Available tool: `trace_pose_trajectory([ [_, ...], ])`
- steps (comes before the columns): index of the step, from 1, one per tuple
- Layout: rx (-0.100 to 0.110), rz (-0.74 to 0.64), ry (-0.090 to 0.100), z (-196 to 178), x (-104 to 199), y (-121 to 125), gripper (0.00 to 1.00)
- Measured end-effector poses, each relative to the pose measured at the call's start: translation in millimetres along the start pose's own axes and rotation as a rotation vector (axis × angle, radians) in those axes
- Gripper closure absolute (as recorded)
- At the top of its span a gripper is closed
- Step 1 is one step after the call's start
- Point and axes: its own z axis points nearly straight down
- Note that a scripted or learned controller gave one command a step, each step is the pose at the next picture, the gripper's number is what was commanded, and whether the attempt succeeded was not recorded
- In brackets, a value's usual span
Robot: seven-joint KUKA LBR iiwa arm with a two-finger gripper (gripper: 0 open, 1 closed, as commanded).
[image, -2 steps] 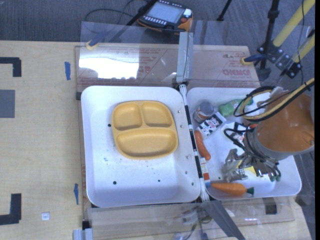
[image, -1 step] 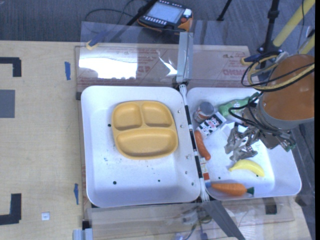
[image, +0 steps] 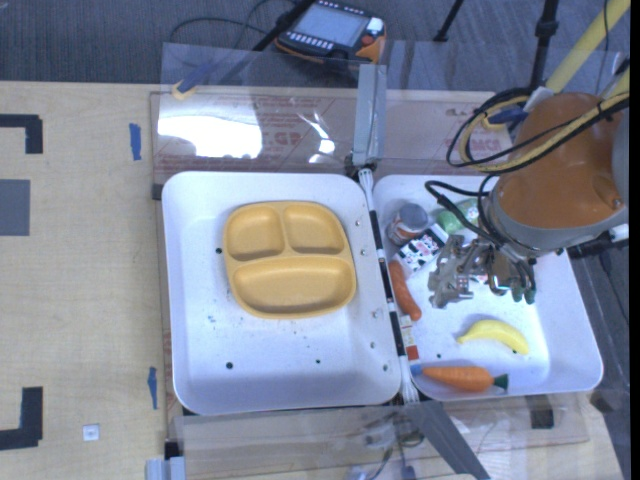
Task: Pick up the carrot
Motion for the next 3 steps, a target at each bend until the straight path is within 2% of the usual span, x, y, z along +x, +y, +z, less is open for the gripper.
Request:
trace_pose_trajectory([
  [1, 0.001, 0.162, 0.001, -27, 23, 11, 1.00],
  [2, -0.001, -0.334, 0.008, -24, 43, -9, 1.00],
  [3, 0.000, -0.084, -0.001, -127, 19, -8, 1.00],
])
